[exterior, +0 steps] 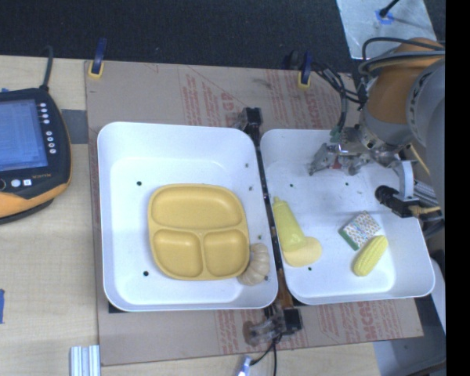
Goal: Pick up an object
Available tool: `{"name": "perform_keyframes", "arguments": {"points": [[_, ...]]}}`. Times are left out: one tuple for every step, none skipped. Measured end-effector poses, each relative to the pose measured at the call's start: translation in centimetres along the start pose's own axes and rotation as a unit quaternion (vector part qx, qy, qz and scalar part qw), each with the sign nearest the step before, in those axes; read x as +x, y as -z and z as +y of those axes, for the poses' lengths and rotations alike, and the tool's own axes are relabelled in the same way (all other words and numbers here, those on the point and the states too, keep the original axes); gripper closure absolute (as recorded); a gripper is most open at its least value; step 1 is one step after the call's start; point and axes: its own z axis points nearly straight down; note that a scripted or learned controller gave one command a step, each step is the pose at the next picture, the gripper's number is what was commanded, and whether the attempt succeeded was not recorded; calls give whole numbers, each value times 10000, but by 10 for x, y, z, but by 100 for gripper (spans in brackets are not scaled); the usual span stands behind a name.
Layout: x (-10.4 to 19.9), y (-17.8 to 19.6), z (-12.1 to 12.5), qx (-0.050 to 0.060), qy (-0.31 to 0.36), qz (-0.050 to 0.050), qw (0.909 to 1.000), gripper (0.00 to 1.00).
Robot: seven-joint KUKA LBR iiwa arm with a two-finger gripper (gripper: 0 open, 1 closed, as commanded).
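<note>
Broadly, a sheet of brown cardboard (180,92) covers the wooden bench (31,288), held at its far edge by two clamps, and it carries two shallow white bins side by side. The left bin (125,143) is the larger-looking of the pair; the right bin (407,284) sits just beside it, their inner rims touching along the middle.

At the right edge the grey arm (423,108) with its orange band reaches in over the far right corner of the right bin. Its gripper (343,160) hangs over the far part of that bin, above bare white floor, with nothing between its fingers; whether the jaws are spread or closed I cannot tell from this angle.

On the bench at far left lies a handheld control tablet (19,151) with a lit blue screen and an orange-and-black casing.

Inside the left bin a yellow divided plate (197,229) with three compartments lies flat in the middle. A small beige shell-like toy (256,265) rests against the plate's near right corner.

In the right bin, a pale yellow bottle-shaped toy (294,233) lies along the left wall, well apart from the gripper. Near the right wall a yellow toy corn cob (370,255) lies tilted, and a small green-and-white patterned block (359,229) sits touching its far end.
</note>
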Motion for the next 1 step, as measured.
{"name": "perform_keyframes", "arguments": {"points": [[28, 1, 1, -2, 12, 1, 10000, 0]]}}
